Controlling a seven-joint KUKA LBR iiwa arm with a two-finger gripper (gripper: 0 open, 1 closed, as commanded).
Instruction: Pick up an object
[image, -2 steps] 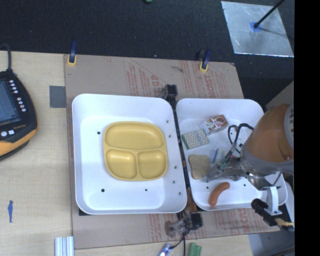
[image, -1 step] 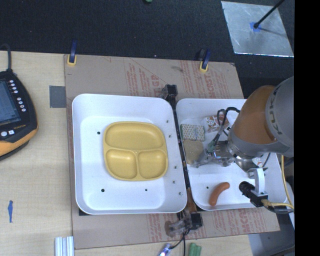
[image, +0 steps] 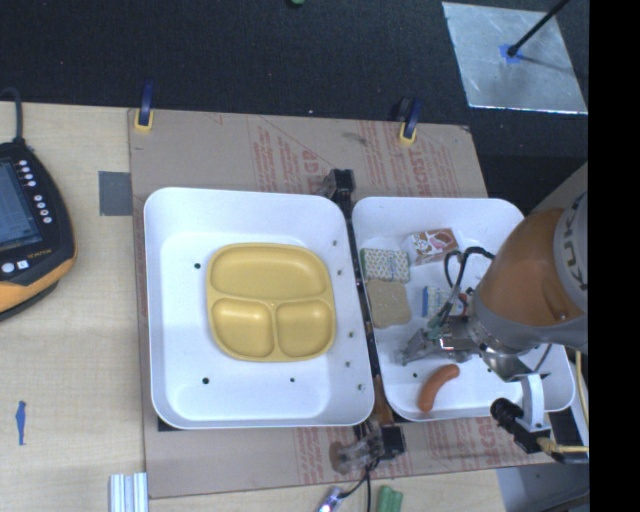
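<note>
The tool (image: 425, 345) hangs low in the right bin (image: 500, 215), just at 11 o'clock of the sausage (image: 438, 386); I cannot tell whether it is spread or closed, and nothing visibly sits in it. The sausage lies near the bin's 6 o'clock wall, so a close there could nudge it against the rim or skid off its rounded skin. A patterned packet (image: 385, 264) and a tan sponge (image: 389, 303) crowd nearby. The left bin (image: 170, 400) carries a yellow divided plate (image: 270, 300). Cardboard covers the table (image: 70, 400); dark floor beyond.
</note>
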